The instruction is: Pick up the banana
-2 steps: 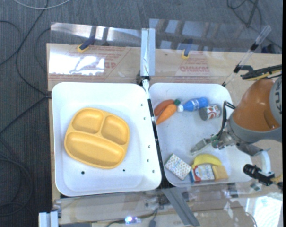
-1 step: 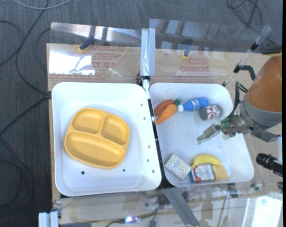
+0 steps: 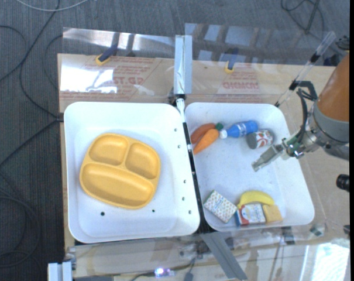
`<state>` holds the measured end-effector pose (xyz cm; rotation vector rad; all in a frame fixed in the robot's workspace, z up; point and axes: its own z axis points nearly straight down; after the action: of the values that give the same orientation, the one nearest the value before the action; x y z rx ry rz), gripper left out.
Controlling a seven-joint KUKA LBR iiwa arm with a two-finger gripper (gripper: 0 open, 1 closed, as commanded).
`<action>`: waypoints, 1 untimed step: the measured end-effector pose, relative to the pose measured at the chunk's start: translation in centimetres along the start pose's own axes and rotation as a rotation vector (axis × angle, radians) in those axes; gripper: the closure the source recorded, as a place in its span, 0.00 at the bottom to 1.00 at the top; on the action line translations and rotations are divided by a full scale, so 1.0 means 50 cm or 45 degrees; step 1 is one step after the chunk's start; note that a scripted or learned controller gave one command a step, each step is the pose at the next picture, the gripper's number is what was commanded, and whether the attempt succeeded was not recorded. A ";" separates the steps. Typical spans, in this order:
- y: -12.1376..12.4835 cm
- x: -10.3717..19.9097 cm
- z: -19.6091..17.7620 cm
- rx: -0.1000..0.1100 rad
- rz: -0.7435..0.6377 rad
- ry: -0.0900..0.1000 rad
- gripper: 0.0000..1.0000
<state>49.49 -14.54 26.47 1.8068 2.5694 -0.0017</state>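
Observation:
The yellow banana (image 3: 255, 198) lies near the front edge of the right bin (image 3: 296, 183), curved over a small red and white box (image 3: 252, 214). My gripper (image 3: 263, 161) hangs over the middle right of that bin, reaching in from the right. It is farther back than the banana, apart from it, and just in front of a small can (image 3: 260, 138). Nothing shows in its grasp.
An orange carrot (image 3: 203, 137) and a blue bottle (image 3: 241, 129) lie at the back of the right bin. A patterned packet (image 3: 219, 206) sits left of the banana, and a tan block (image 3: 273, 214) right of the box. The left bin (image 3: 77, 215) holds a yellow divided plate (image 3: 119, 170).

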 end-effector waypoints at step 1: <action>-0.014 0.028 0.255 0.000 -0.600 0.005 0.00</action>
<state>48.36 -13.47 13.72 1.1585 2.9231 0.0019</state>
